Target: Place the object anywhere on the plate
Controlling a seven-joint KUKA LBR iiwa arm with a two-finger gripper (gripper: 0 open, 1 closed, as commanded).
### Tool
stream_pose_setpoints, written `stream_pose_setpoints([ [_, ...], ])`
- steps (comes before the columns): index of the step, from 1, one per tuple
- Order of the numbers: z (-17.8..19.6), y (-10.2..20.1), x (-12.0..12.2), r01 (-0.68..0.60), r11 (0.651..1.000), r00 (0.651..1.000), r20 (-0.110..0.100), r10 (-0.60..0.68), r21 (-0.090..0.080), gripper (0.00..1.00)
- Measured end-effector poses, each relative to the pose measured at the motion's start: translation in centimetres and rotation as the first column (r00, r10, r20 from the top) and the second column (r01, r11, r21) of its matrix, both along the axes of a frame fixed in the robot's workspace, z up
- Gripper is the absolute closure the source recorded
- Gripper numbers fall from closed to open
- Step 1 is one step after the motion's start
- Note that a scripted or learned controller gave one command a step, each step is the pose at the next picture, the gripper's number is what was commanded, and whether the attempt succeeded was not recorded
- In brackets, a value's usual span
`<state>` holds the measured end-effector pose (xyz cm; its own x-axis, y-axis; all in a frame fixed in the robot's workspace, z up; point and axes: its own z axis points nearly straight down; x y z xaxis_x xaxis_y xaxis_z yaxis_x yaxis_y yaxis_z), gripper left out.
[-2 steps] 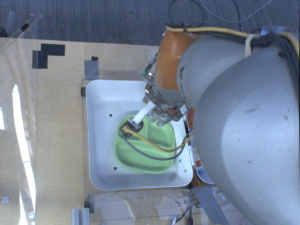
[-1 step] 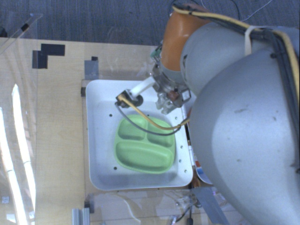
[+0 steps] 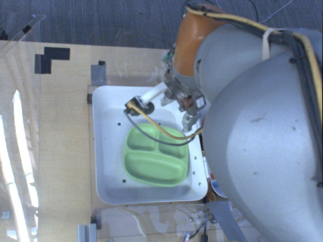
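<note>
A green plate (image 3: 154,158) with three compartments lies in the left white bin (image 3: 108,135), toward its right half. My gripper (image 3: 162,108) hangs over the bin's back right part, just above the plate's far edge. A yellow and black cable (image 3: 159,130) loops from the gripper across the plate's back compartments. Nothing lies in the visible parts of the plate. The big grey arm (image 3: 262,125) with its orange band (image 3: 189,39) hides whatever is below the wrist.
The arm covers nearly all of the right bin; a small blue and white piece (image 3: 218,187) peeks out beside it. A clear plastic sheet (image 3: 20,135) stands on the wooden bench at the left. Metal brackets (image 3: 99,74) sit at the bin's corners.
</note>
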<state>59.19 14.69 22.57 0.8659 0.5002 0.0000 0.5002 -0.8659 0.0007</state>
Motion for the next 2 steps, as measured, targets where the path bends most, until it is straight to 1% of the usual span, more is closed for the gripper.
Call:
stream_pose_setpoints([
  [1, 0.7, -0.1, 0.2, 0.001, 1.0, 1.0, -0.001, -0.001, -0.001, 1.0],
  [2, -1.8, -3.0, 1.0, 0.164, 0.986, 0.986, -0.002, -0.164, 0.0, 1.0],
])
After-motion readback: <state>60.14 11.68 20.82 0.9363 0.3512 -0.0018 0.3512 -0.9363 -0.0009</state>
